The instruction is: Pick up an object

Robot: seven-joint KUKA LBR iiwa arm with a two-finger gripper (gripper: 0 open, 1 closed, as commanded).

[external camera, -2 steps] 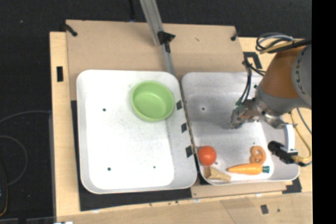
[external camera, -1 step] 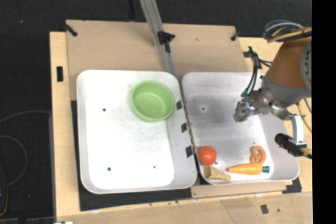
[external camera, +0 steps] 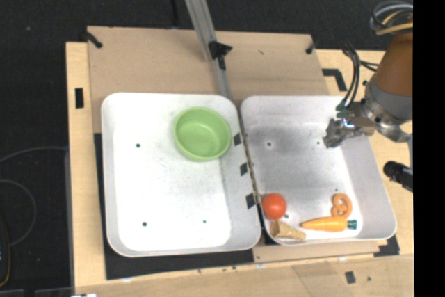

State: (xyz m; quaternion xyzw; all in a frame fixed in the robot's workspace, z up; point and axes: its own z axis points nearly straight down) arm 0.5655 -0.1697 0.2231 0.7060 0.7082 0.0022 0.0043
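In the right bin (external camera: 299, 156) a red tomato (external camera: 274, 205) lies near the front left corner, with a tan bread-like piece (external camera: 286, 231) just below it. An orange carrot (external camera: 325, 223) with a green tip rests along the front wall, and a small orange pretzel-shaped piece (external camera: 341, 204) sits just above it. The left bin (external camera: 139, 184) holds a green bowl (external camera: 202, 133) near its back right. My gripper (external camera: 335, 133) hangs over the right bin's back right part, well behind the carrot and tomato, with nothing seen in it.
A slanted metal pole (external camera: 198, 10) runs from the top of the view down to the gap between the bins. The arm's orange band (external camera: 398, 69) and cables sit at the right edge. Brown bench board surrounds both bins.
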